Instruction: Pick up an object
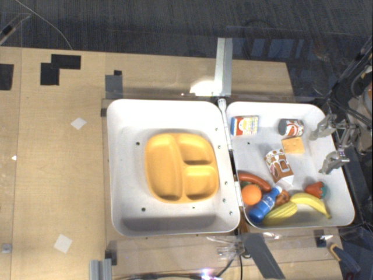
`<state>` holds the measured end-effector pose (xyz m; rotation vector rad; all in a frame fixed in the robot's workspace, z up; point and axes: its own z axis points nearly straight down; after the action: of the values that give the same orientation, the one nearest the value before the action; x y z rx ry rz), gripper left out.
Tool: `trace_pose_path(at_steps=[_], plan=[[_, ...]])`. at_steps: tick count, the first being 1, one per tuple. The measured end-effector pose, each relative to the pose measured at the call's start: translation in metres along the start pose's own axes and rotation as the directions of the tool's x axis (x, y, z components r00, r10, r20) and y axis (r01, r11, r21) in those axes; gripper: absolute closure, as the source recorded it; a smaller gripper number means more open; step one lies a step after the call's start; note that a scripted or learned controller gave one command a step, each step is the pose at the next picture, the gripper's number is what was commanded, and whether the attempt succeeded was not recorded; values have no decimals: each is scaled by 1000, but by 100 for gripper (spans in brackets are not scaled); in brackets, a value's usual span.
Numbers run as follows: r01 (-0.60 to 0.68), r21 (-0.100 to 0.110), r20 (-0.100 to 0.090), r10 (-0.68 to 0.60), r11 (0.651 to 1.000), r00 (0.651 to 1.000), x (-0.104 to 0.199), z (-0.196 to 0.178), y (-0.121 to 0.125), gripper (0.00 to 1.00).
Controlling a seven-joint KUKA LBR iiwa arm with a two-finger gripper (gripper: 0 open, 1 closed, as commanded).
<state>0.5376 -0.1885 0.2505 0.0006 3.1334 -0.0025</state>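
Note:
The right bin (256, 111) holds several items. A small white carton (245, 125) and a can (290, 127) lie at the back, with a yellow wedge (294, 146) and a brown-and-white box (280, 164) in front of them. Along the front lie a red pepper (254, 179), an orange (251, 195), a blue bottle (266, 202), a banana (297, 207) and a small red fruit (315, 189). My gripper (326, 146) hangs over the bin's right side, open, with nothing between its fingers. The yellow wedge lies just to its left.
The left bin (125, 156) holds a yellow divided tray (179, 166). A metal post (224, 69) stands behind the wall between the two bins. Cables and arm parts crowd the right edge beside the right bin.

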Motion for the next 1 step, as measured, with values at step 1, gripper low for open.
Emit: trace_pose_path(at_steps=[1], plan=[[-257, 0, -3, 257, 966, 966, 35, 80, -17, 0]])
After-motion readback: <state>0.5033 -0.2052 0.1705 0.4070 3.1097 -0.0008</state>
